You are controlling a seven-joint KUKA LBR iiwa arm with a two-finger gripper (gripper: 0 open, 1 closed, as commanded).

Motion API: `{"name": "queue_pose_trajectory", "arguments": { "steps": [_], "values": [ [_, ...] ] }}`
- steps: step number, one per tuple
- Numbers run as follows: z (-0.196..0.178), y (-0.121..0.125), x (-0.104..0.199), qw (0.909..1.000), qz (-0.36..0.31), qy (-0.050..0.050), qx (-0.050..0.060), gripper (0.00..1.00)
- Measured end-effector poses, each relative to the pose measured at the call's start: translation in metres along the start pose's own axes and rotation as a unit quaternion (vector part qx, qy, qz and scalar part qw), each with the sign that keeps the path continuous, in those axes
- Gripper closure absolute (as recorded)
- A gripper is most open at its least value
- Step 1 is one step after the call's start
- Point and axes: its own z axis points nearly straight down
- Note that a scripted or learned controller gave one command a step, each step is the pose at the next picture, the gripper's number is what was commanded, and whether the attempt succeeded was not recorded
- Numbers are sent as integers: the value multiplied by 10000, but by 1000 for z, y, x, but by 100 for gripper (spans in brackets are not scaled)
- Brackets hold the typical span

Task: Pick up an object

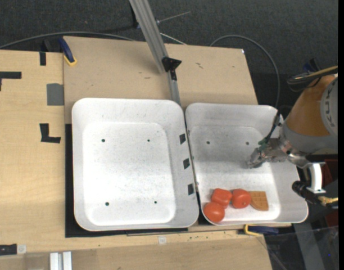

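A broad, rounded orange band (308, 114) is seen on the arm (321, 122), with pale grey casing beside it. A small dark metal hand (261, 155) is fitted at the tip, and a white bracket-like part (315, 180) is seen below.

Left bin (127, 117) lies open; tomatoes (225, 201) crowd right bin's (228, 114) near edge

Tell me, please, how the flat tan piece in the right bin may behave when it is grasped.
The tan piece lies flat and looks thin, so probably light but hard to pinch. It touches a red round object near the bin wall, so it may slide.
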Motion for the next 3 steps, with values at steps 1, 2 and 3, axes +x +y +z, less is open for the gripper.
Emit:
{"name": "queue_pose_trajectory", "arguments": {
  "steps": [1,2,3],
  "values": [
    [-44,-1,6,10000,2,1,-17,100],
    [-100,-1,-4,10000,9,-9,-26,100],
    [-139,0,-3,10000,4,-5,-20,100]
  ]
}}
